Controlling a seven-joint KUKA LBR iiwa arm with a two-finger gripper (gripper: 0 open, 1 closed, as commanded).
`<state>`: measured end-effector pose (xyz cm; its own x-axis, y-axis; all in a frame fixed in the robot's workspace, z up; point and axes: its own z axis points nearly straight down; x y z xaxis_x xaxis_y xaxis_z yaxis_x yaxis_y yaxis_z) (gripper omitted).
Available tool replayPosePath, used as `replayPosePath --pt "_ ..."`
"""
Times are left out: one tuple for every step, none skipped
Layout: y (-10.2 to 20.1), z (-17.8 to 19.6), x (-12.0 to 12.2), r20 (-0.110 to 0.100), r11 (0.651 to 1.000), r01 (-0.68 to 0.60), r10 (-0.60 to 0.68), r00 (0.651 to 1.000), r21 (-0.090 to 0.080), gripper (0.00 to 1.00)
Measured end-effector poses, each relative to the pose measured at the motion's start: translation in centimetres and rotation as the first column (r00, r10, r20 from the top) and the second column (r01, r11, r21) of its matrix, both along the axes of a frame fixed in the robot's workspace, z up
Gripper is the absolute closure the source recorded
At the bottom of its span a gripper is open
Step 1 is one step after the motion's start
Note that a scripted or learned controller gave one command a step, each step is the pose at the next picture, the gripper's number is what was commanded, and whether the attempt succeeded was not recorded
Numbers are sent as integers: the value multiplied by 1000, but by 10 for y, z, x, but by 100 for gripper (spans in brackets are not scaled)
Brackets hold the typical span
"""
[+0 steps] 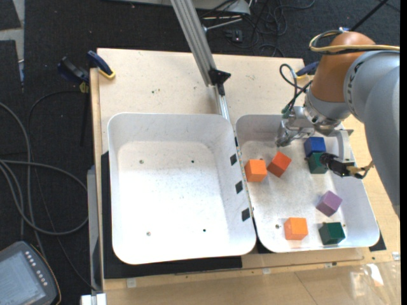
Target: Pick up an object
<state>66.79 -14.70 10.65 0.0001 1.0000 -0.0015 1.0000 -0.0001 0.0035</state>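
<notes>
White bins sit side by side on the tabletop (159, 75) in the camera view, the left bin (127, 138) bare and the right bin (365, 224) holding scattered blocks. The grey arm's gripper (287, 134) hangs low at the bin's far end, just above and beside a red-orange block (279, 164); its opening cannot be told from this angle. An orange block (255, 169), blue block (314, 146), purple block (329, 203), second orange block (296, 228) and two dark green blocks (331, 232) all rest on the bin floor. Nothing appears lifted, so the pick looks not yet done, with grasp and raise left.
</notes>
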Motion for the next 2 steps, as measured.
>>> replayPosePath --pt "-2 56 -8 4 1000 2 -2 1000 0 100" --pt "2 119 -10 5 1000 -2 2 1000 0 100"
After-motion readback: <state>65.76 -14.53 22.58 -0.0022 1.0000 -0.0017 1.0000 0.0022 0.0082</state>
